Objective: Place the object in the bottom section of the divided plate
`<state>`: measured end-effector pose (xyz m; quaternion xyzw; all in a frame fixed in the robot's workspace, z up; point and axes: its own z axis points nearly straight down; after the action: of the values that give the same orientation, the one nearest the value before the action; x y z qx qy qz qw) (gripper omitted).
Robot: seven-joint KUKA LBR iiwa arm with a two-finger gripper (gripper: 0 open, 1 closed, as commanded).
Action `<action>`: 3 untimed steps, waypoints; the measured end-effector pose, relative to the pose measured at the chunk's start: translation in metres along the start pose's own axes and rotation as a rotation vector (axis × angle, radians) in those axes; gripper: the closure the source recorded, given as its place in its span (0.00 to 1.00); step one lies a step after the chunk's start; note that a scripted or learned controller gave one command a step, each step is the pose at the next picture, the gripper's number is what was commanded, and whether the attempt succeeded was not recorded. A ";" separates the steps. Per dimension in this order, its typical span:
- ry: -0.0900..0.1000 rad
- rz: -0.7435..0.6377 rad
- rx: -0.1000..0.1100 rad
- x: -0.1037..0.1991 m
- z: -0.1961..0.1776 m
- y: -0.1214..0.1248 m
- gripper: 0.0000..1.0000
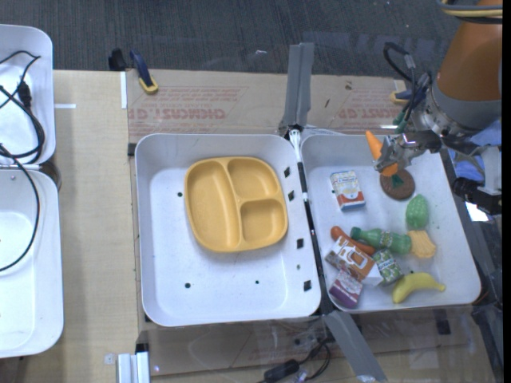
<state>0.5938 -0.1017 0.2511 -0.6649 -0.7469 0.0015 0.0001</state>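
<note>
Your tool (389,159) sits at the far edge of the right bin (463,214), its fingers closed on a small orange carrot (374,144), tapered and tilted, raised above a brown disc (397,185). The yellow divided plate (235,203) lies in the left bin (160,238), well apart.

We see a yellow-orange divided plate (236,203) in the white left bin (160,278), a yellow banana (416,285), a green bottle (383,239), a bright orange carrot (374,145), a brown disc (397,185), an orange-banded grey arm (471,62)
</note>
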 end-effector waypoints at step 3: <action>0.000 -0.397 -0.003 0.078 0.047 0.055 1.00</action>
<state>0.6389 -0.0183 0.2035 -0.5044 -0.8635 0.0005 -0.0007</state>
